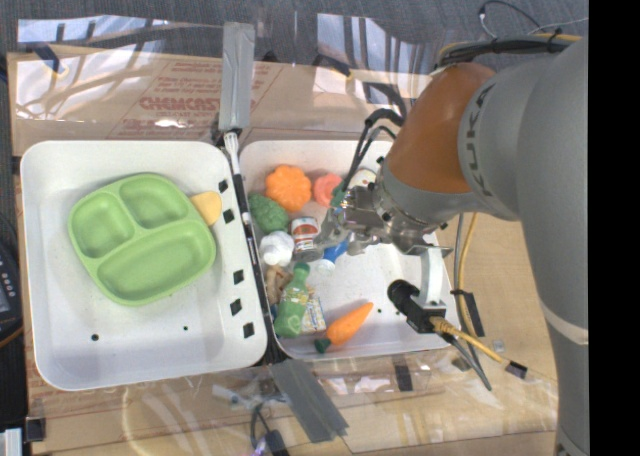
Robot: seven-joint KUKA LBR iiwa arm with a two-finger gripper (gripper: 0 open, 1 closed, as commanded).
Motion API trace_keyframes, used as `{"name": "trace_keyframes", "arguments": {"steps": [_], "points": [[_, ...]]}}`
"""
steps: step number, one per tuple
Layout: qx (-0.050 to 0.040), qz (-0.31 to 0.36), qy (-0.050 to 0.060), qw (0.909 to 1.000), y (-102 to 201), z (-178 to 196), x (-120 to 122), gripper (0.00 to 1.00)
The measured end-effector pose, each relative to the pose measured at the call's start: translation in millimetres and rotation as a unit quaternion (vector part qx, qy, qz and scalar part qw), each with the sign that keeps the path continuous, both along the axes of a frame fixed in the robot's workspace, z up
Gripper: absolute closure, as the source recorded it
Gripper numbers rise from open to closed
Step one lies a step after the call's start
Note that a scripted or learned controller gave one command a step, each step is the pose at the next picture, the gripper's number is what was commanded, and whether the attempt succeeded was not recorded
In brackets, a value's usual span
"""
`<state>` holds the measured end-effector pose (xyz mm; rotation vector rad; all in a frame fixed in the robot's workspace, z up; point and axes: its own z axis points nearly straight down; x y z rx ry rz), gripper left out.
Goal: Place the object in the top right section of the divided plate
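Note:
A green divided plate (142,237) lies in the left bin (60,344), with two small sections at its far side and one large section at the near side. A yellow piece (208,207) rests just off the plate's right rim. My gripper (338,236) hangs low over the middle of the right bin (400,339), among the toys. Right by it are a small red-and-white jar (304,234) and something blue (333,252). Whether anything sits in the gripper is hidden by the wrist.
The right bin holds an orange pumpkin-like toy (288,185), a pink piece (327,187), a green lump (267,214), a white bottle (276,245), a green packet (295,306) and a carrot (345,325). A black clip-lined divider (243,244) separates the bins.

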<state>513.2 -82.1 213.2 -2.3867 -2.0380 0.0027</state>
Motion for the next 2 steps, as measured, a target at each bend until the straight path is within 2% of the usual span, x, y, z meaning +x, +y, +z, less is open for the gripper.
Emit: {"name": "trace_keyframes", "arguments": {"steps": [1, 2], "points": [[-0.0004, 0.144, -0.001, 0.9895, 53.4, 46.5, 70.5, 1.00], [-0.0004, 0.301, -0.002, 0.9537, 32.8, -3.0, 121.3, 1.00]]}}
